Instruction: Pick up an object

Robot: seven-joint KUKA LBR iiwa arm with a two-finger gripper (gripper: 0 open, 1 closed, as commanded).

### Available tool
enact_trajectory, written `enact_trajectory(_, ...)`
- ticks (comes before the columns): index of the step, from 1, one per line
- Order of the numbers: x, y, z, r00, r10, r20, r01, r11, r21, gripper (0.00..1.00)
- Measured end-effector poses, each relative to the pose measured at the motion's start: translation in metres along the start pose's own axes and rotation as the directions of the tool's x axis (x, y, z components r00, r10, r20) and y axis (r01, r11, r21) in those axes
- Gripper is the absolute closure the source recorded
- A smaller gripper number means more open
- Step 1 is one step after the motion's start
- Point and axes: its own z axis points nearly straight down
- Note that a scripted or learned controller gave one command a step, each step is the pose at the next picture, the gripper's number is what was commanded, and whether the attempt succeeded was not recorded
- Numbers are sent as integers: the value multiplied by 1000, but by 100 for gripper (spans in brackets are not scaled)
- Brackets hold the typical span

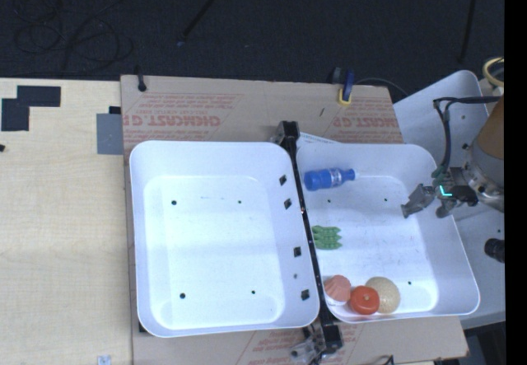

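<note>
The grey two-finger gripper (422, 199) hangs at the right wall of the right white plastic bin (449, 273), fingers spread and holding nothing.

The nearest candidate is the small blue plastic bottle with a white cap (328, 179), lying on its side well to the gripper's left and slightly farther back in the same bin. Its long axis runs nearly left to right in the view, tilted a little, with the cap pointing toward the gripper.

To take it well, I judge the fingers should turn to close across the narrow body, not along its length, and descend over its middle so that it does not roll away.

Other items lie nearer the front: a green ridged piece (326, 237), an orange-red round object (364, 300), a tan round one (385, 292) and a pink one (336, 287).
</note>
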Motion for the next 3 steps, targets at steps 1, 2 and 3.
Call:
enact_trajectory(1, -1, 0, -10, 1000, 0, 0, 0, 1000, 1, 100)
enact_trajectory(2, 1, 53, 6, 1000, -3, 1, 3, 1000, -3, 100)
enact_trajectory(3, -1, 60, -79, 1000, -3, 3, 3, 1000, -10, 100)
